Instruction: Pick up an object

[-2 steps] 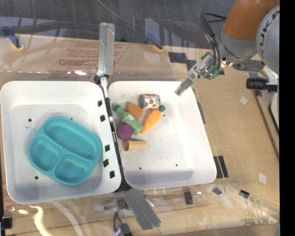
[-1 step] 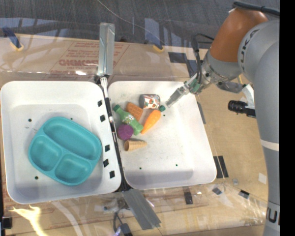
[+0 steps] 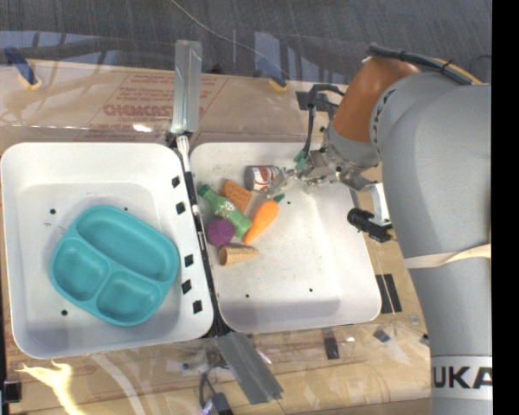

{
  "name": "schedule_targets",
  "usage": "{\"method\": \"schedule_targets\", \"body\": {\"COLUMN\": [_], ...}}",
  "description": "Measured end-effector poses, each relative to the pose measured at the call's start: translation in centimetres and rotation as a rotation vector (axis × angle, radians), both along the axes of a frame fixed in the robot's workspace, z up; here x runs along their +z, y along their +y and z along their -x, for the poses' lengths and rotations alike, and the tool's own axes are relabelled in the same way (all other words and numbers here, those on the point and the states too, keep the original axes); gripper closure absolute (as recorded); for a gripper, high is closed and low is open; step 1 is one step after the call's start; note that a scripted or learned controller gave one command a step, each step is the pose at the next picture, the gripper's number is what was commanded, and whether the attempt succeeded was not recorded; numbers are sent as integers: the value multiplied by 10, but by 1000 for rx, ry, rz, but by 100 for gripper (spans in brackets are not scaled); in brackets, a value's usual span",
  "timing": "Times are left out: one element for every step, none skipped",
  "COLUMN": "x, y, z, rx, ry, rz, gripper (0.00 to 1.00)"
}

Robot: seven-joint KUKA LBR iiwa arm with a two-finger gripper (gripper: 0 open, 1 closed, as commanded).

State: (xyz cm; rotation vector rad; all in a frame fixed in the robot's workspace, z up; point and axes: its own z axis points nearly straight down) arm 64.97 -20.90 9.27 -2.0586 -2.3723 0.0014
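In the right bin [image 3: 329, 275] a cluster of toys lies near the back left. It holds a small silver and red can [image 3: 260, 176], an orange carrot [image 3: 264, 218], a green bottle [image 3: 214, 201], a purple piece [image 3: 221, 230], a tan cone [image 3: 239, 253] and an orange-brown piece [image 3: 236, 194]. My gripper [image 3: 292, 174] is low at the back of this bin, right beside the can's right end. The wrist hides whether it touches the can.
The left bin [image 3: 35, 188] bears a teal divided plate [image 3: 114, 264]. A metal divider bar [image 3: 187, 85] stands between the bins at the back. The grey arm [image 3: 432, 171] covers the right bin's right rim.
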Motion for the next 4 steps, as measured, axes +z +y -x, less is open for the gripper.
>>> {"method": "schedule_targets", "body": {"x": [9,-4,-5,102], "y": [3,52,103,145], "z": [0,-3,-1,-8], "rx": [9,-314,-702,-1104], "ry": [7,20,26,-2], "rz": [-1,-1,6,-3], "gripper": [100,100,100,100]}}
